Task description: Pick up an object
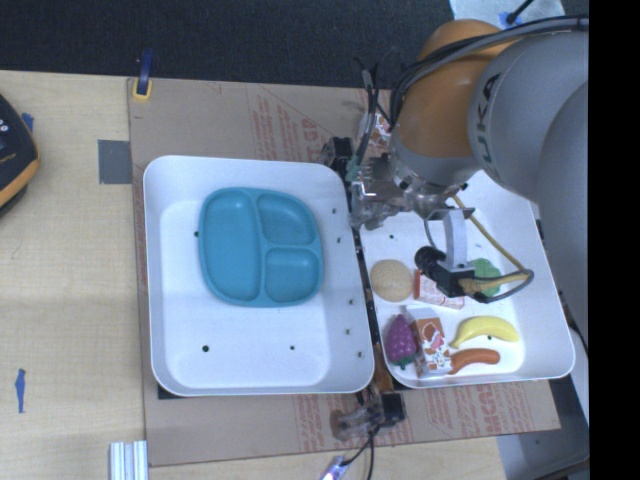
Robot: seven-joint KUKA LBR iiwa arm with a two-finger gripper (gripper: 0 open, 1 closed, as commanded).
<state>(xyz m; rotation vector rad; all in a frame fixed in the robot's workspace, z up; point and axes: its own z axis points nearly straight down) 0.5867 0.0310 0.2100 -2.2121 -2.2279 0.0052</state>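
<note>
We record the gripper (368, 190) low over the far left corner of the right shallow white bin (515, 233), close to the wall it shares with the left shallow white bin (250, 353). The grey arm (520, 98) hides the claw's opening, so we cannot tell how wide it stands or whether it has hold of anything.

The candidate objects lie in the near half of the right bin:
- a round tan toy bun (392, 280)
- a purple plastic grape bunch (401, 339)
- a red-and-white printed packet (430, 346)
- a yellow toy banana (487, 330)
- an orange-red toy sausage (473, 359)
- a small green piece (486, 268)

A blue three-compartment plastic plate (262, 246) lies flat in the left bin.

The packet's print is too small to read. Reddish printing on the brown cardboard sheet (230, 118) under both bins is also illegible. Dark lettering on the arm is cut off.
</note>
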